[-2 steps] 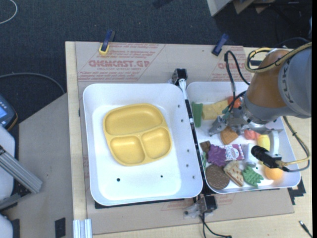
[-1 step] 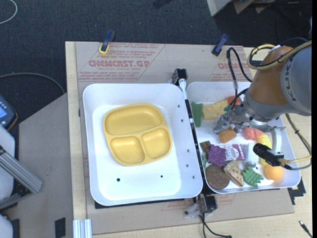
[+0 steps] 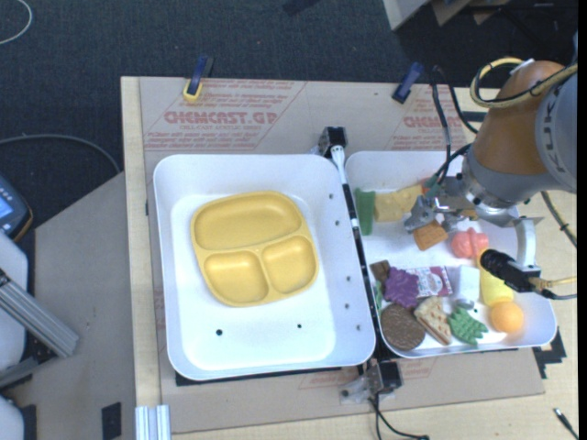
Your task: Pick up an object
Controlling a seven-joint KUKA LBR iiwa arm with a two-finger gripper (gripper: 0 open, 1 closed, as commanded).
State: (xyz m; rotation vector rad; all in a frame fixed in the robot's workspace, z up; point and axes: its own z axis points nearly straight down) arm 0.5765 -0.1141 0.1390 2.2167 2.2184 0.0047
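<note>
The arm [image 3: 518,136] reached in from the right of the frame and its gripper [image 3: 424,216] hung low over the upper part of the right bin [image 3: 390,165], directly above a small brown block [image 3: 429,236] lying beside a pink piece [image 3: 470,244]. Whether the gripper was open or closed could not be told from this angle, and nothing could be seen held in it. The step in hand appeared to be the descent onto a candidate; the next move would call for closing on the block and lifting straight up, clear of its neighbours. The block looked compact and toy-like, likely rigid. A yellow divided tray [image 3: 252,246] lay in the left bin [image 3: 174,273], centre-left of the frame, on the worktop [image 3: 147,136].
</note>
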